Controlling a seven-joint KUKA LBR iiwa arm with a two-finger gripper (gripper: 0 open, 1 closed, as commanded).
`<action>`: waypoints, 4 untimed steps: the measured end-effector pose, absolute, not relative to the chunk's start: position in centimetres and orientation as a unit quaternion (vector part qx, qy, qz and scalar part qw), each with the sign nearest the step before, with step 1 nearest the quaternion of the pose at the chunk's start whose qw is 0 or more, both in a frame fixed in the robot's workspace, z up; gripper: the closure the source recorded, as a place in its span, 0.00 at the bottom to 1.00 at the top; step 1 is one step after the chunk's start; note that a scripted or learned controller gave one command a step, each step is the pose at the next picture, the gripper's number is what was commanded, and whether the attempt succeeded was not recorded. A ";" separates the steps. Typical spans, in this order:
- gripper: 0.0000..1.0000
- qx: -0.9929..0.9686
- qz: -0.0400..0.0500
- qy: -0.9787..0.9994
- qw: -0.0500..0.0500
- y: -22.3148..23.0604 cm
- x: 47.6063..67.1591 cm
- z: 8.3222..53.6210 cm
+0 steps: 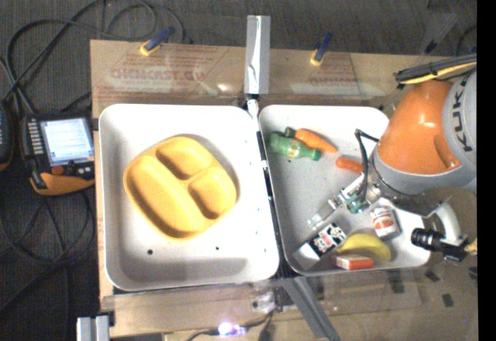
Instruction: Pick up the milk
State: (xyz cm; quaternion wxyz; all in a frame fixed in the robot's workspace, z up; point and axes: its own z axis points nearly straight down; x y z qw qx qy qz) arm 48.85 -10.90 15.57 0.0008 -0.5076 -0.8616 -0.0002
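Milk (329,239), a small black-and-white patterned carton, is seen lying near the front edge of the right bin (372,116), beside a banana (367,245); the gripper (339,206) is poised just above it, its state impossible to judge. No lettering can be read.

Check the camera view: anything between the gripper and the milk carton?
Nothing. In the camera view the gripper sits just above the milk carton, with bare white bin floor between them. The banana lies to the carton's right.
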 end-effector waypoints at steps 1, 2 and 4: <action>0.00 -0.485 0.001 -0.874 0.001 -10.6 48.3 11.4; 0.00 -0.491 0.001 -0.871 0.000 -7.1 54.9 18.3; 0.00 -0.354 -0.001 -0.935 0.000 -9.8 54.6 9.5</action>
